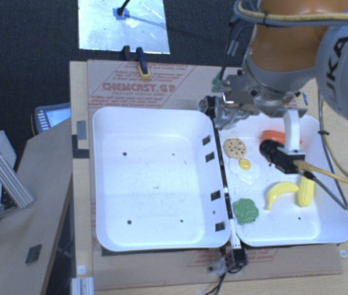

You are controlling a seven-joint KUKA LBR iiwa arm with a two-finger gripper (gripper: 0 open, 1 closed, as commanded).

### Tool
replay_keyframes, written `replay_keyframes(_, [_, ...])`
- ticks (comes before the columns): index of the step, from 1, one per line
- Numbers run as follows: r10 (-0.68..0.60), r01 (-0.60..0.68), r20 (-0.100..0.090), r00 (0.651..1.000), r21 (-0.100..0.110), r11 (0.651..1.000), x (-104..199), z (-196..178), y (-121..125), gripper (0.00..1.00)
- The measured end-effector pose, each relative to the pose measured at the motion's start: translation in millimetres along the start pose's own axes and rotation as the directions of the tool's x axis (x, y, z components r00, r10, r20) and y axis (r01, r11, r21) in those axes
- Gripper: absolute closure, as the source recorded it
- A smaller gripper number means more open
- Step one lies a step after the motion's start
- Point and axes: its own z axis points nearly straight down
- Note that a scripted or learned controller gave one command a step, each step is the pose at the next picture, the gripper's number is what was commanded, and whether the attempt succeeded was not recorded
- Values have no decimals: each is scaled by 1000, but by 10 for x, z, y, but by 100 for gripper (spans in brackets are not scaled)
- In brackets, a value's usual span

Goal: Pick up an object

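Claw (pixel 223 117) poised over the rear left corner of the right bin (pixel 284 229), close to the dividing rim.

The scene is dominated by the grey arm (pixel 296 35), and the claw's state is masked by it (spread or pressed together cannot be told). A descent here could therefore be misjudged: the bin's rim may be struck, or a small piece nudged aside rather than gripped. Within that bin a banana (pixel 281 192) and a corn cob (pixel 305 191) are set just beside one another at the front right. A broccoli floret (pixel 245 211) sits front left and a flat fried egg (pixel 245 169) mid-left. Nearest the claw lies the likely target, a thin, round, speckled cookie (pixel 235 147), probably too flat to be gripped easily.
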Motion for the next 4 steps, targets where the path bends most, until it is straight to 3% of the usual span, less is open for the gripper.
replay_keyframes(1, [-4, 4, -4, 1000, -3, 1000, 595, -782, -469, 100])
replay_keyframes(2, [1, -1, -2, 1000, -3, 1000, 736, -1489, -635, 100])
replay_keyframes(4, [-9, 9, -1, 1000, 0, 1000, 730, -1665, -621, 100])
